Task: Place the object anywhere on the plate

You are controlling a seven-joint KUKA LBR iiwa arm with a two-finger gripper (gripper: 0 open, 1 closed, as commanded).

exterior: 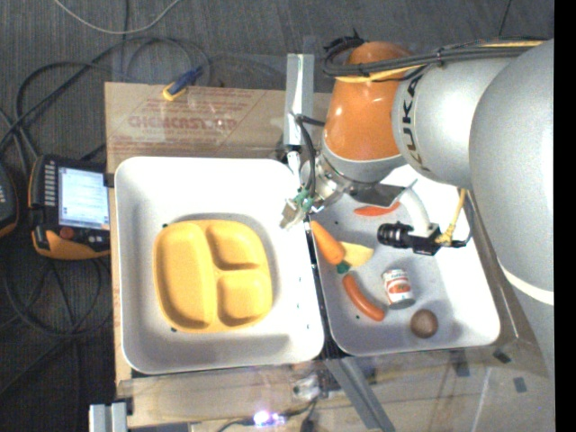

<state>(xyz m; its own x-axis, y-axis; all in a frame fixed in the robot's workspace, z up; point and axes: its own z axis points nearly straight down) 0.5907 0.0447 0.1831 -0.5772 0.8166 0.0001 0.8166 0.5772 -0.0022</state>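
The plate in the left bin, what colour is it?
Yellow plate, seen clearly in the camera view.

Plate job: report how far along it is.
Done: nothing yet; the yellow plate in the left bin carries no object. In hand: the gripper sits over the divide between bins, beside the carrot. Left: carrot, sausage, can and brown ball remain in the right bin.

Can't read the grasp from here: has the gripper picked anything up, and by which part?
Cannot be told. The gripper sits above the bins' shared edge, just above the carrot's upper end, too small to read.
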